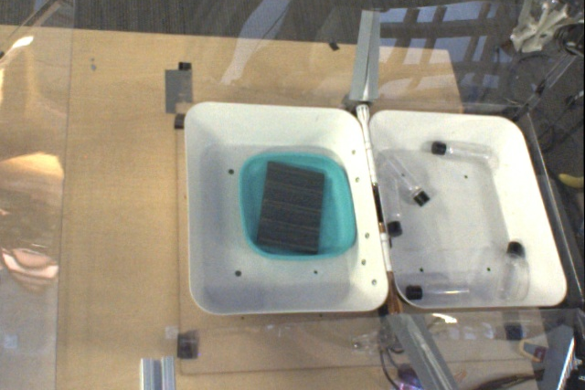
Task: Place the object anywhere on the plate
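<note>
A dark grey ridged block (pixel 292 205) lies flat on the teal square plate (pixel 340 224) in the middle of the left white bin (pixel 210 196). It rests wholly within the plate's rim, turned slightly clockwise. My gripper (pixel 541 18) is at the far top right, beyond the back corner of the right bin (pixel 539 224) and well away from the plate and block. It shows only as a pale blurred shape against dark clutter.
The right bin holds several clear tubes with black caps, such as one (pixel 454 148) at the back and one (pixel 409 181) near its left wall. A metal divider post (pixel 366 59) stands behind the seam between the bins. Bare wooden bench (pixel 91 196) stretches to the left.
</note>
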Action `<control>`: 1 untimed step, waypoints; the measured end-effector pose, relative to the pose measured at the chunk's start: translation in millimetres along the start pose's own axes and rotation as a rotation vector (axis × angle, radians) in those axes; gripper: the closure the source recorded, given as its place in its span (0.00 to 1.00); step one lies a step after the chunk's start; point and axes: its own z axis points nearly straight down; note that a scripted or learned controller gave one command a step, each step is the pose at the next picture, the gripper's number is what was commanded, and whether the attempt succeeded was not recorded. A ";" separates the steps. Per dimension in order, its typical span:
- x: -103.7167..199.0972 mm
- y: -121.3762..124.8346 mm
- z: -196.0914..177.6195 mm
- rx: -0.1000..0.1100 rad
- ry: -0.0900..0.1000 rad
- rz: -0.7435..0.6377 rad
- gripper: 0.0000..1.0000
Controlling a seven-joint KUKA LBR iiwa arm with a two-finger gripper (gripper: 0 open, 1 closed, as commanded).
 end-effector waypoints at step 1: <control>127.2 -59.5 1.3 0.004 0.003 -0.115 1.00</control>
